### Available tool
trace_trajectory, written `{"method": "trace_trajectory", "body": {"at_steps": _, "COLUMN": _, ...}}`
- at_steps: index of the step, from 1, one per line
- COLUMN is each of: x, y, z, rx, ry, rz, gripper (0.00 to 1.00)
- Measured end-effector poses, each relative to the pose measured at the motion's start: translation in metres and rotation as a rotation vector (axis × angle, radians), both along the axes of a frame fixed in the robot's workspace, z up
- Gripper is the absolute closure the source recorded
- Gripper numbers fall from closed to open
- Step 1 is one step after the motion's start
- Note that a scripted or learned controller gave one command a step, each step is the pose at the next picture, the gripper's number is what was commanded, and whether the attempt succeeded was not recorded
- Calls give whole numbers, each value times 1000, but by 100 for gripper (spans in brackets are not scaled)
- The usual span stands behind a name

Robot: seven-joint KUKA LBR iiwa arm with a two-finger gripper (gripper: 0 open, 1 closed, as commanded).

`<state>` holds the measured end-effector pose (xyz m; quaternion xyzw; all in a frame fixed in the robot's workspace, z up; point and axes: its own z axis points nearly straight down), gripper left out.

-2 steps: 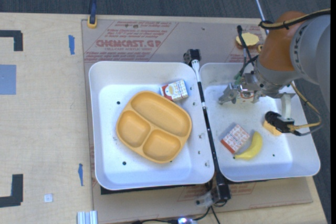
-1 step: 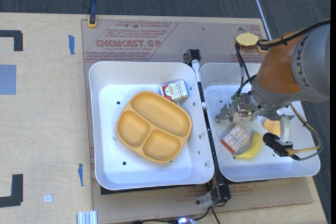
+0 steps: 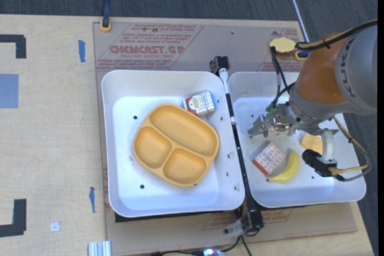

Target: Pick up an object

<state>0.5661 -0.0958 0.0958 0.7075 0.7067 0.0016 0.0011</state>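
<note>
the grey arm point(image 3: 342, 78) with its orange band reaches in from the right, wrist bent down over the right bin point(image 3: 354, 192). the yellow banana point(image 3: 287, 169) lies there curved, long axis slanting from lower left to upper right, just beside a red-and-white packet point(image 3: 269, 157). the end effector point(image 3: 264, 127) hovers above the packet, its state impossible to tell.

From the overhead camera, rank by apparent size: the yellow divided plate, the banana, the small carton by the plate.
1. Yellow divided plate, largest by far.
2. Banana and small carton look about alike; the banana looks longer, the carton blockier, so I won't rank them.
</note>
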Motion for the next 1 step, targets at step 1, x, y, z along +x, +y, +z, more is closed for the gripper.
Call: {"method": "trace_trajectory", "body": {"at_steps": 1, "x": -72, "y": 34, "z": 96, "rx": 0, "ry": 4, "rz": 2, "gripper": 100}}
